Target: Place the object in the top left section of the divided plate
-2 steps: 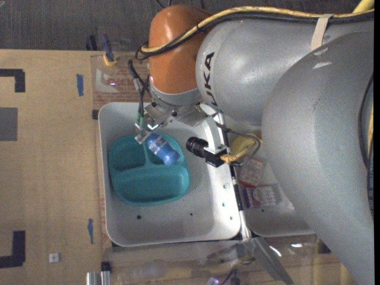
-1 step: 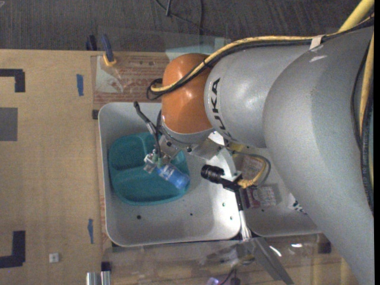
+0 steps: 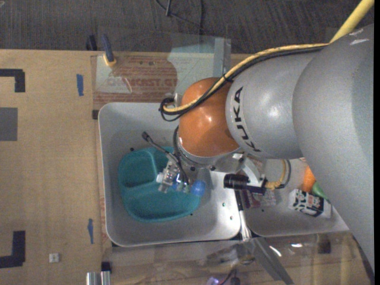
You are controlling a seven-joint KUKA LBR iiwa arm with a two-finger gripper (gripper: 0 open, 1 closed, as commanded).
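Teal plastic is what we look to first: the divided plate (image 3: 155, 186) lies in the left white bin (image 3: 113, 129), its compartments opening toward us, and the gripper (image 3: 172, 177) hangs directly over its right-hand part. We see a small clear, glinting object (image 3: 169, 178) at the gripper's tip, with a blue piece (image 3: 198, 188) just beside it near the plate's right rim, but we cannot tell whether the fingers are apart or clamped on it; the wrist and the orange band (image 3: 202, 123) of the KUKA arm (image 3: 285, 105) cover too much of the tip.

We judge that the coming move turns on one relation: the target section, the plate's upper-left compartment (image 3: 139, 168), lies to the left of the gripper and slightly up in the view, near but not under it. If the clear object is indeed held, a short shift leftward across the plate's inner ridge would put it over that compartment. We cannot make out the object's long axis.

In the right bin (image 3: 332, 221) we see a black-and-white carton (image 3: 309, 203) and an orange item (image 3: 307, 180), well apart from the plate.
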